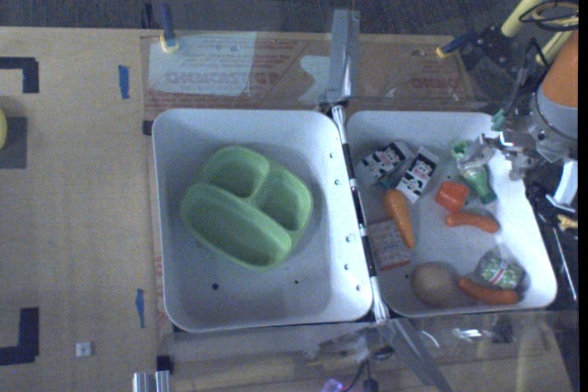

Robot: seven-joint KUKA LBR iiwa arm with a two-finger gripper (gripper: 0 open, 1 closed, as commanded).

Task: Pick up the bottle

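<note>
My claw (503, 148) hangs at the right bin's (542, 285) far right corner, just beside the green bottle (475, 176) lying there; open or closed, I can't tell.

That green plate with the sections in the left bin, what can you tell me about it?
The green divided plate looks like moulded plastic, pale green, with rounded corners and raised ridges splitting it into three compartments: one long one along the lower left side and two smaller ones towards the upper right. It lies flat and right side up on the floor of the left bin, turned at a slant to the bin's walls, roughly in the middle. I see no food in it, and nothing touches it but the bin floor.
</note>
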